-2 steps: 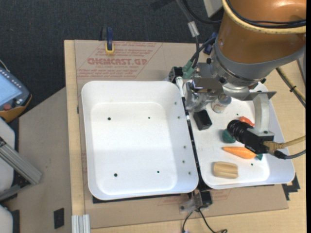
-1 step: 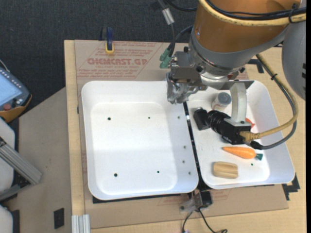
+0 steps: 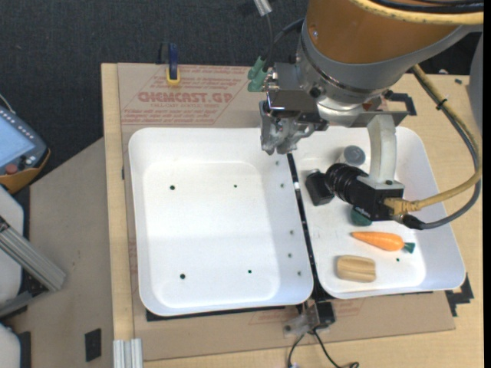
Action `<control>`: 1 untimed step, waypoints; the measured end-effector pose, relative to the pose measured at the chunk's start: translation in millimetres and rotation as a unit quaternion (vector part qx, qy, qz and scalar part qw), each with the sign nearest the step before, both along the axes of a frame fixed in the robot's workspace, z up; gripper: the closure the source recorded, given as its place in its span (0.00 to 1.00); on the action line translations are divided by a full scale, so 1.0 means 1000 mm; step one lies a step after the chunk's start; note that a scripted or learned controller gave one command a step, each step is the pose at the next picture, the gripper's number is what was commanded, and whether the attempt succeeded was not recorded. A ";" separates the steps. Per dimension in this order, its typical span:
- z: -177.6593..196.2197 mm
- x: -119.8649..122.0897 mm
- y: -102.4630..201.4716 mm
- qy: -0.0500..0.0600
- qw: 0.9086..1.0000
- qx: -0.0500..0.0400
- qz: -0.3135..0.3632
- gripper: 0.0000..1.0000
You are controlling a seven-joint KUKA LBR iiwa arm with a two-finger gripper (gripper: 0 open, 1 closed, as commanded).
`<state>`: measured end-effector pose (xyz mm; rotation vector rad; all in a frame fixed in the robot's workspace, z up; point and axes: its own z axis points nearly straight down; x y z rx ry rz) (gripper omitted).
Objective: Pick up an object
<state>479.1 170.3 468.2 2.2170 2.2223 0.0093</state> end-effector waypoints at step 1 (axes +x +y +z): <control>0.008 0.001 0.000 0.001 1.000 -0.001 0.000 1.00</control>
